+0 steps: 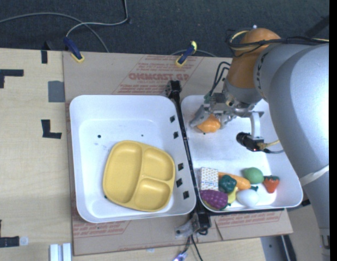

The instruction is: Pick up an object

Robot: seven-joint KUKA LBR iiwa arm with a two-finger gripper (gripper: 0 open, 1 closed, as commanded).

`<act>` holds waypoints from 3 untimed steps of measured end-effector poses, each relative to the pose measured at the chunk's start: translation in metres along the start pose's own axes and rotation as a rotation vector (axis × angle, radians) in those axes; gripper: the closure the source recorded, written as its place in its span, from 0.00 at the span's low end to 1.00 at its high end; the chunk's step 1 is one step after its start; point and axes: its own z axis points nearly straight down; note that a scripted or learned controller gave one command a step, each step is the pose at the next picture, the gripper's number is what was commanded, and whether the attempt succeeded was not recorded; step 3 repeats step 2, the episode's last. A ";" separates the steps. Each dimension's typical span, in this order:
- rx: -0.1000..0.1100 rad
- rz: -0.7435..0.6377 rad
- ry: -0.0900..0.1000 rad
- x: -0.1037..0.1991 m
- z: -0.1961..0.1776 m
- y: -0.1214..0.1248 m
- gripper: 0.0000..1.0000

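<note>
Orange and rounded, a small toy fruit (209, 125) sits at the far end of the right bin (228, 155), seemingly pinched between the fingers of the gripper (212, 118), though the blur makes the grip hard to confirm. Other toy foods (236, 186) cluster at the bin's near end. A yellow divided tray (139, 175) lies in the left bin (86, 113).

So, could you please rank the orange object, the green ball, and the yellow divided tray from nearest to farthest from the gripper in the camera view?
From the gripper:
1. Orange object, right at the fingertips in the right bin's upper part.
2. Green ball, lower in the right bin among the toy foods.
3. Yellow divided tray, in the left bin.
</note>
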 end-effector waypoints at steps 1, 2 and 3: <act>-0.027 -0.003 -0.004 0.000 -0.019 0.007 1.00; -0.028 -0.004 -0.002 0.055 -0.107 -0.047 1.00; -0.028 -0.004 -0.002 0.055 -0.107 -0.047 1.00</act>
